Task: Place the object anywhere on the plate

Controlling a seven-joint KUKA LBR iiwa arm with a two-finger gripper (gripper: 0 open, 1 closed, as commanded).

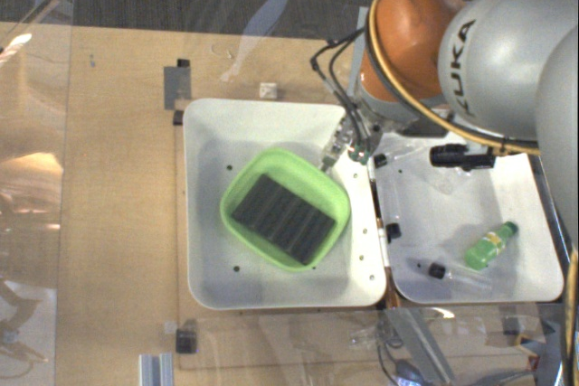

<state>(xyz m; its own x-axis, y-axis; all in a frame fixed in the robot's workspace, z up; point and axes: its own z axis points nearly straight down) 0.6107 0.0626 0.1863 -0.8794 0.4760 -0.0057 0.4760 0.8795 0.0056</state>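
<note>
Green plate [285,209] in left bin [204,221], gripper [341,149] at its one o'clock rim, green bottle [489,247] in right bin [534,194] at four o'clock

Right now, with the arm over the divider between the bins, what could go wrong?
1. The bottle lies on its side in the right bin, far from the gripper, so the arm must double back for it; a round bottle may roll when touched.
2. The gripper hangs close to the plate rim; a descent here could knock the plate.
3. A dark ribbed item covers much of the plate, leaving little landing room.
</note>
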